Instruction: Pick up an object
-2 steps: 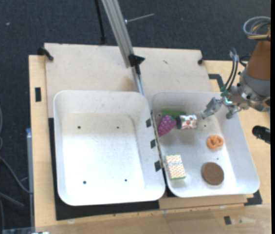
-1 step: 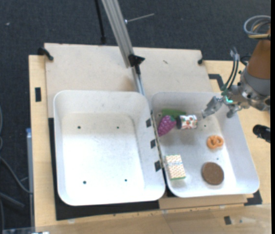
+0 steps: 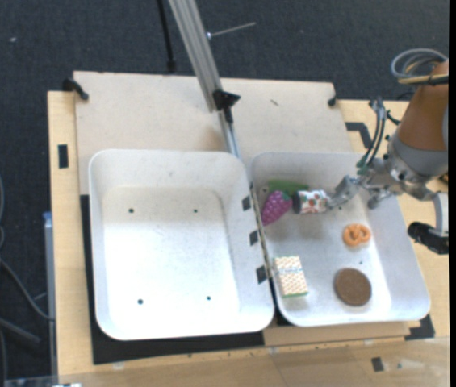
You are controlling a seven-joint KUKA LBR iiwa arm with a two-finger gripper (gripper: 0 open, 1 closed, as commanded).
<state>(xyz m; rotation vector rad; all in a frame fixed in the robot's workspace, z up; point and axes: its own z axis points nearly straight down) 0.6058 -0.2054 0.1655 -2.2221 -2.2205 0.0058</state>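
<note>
Object candidates all lie in the right bin (image 3: 409,276): a small white-and-red packet (image 3: 313,202) near the bin's upper middle, a purple grape bunch (image 3: 275,206) just left of it with a green piece (image 3: 288,188) above, an orange pretzel-shaped ring (image 3: 357,235) right of centre, a brown disc (image 3: 353,287) at lower right, and a pale patterned box (image 3: 290,276) at lower left against the divider. The left bin (image 3: 98,216) holds none of these.

The arm (image 3: 421,127) enters from the right edge of the frame, upper half. Gripper (image 3: 347,190) sits low over the bin's upper right, its tip just beside the right end of the packet, possibly touching it. I cannot tell from here whether the jaws are spread or closed; the metalwork blurs into the white bin floor. Nothing is visibly between them.

Risks as I judge them:
- The approach looks off to the packet's side, so closing may only nudge it left into the grapes.
- Packet, grapes and green piece are crowded together; a grasp could catch two things or clip one edge and drop it.
- The packet lies near the bin's upper wall, leaving little room for a finger behind it.
- The packet looks small and slick, and could squirt out under pinch.
</note>
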